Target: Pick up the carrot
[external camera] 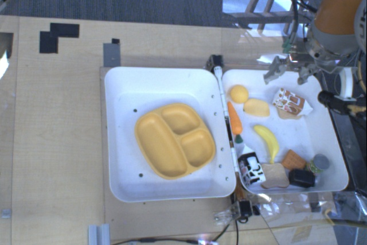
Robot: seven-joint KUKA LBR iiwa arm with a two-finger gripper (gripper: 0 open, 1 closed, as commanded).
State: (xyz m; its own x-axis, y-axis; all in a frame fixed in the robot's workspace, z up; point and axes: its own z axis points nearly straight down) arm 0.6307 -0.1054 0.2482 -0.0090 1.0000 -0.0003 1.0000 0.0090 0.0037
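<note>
Along the left wall of the right shallow white bin [335, 140], the slim orange plastic carrot with a green tip [234, 119] lay lengthwise, untouched. No part of the pick had been completed: approach, descent, grasp and lift all remained. The two-finger gripper [291, 69] hovered above the far edge of that bin, its fingers spread wide with nothing between them. The carrot lay well apart from the gripper, to the left and nearer. A round yellow lemon-like fruit [238, 93] and a pale yellow block [256, 107] sat just beside the carrot's far end; a yellow plastic banana [267, 141] lay to its right. The left white bin [123, 123] held a yellow divided plate [174, 139].
</note>
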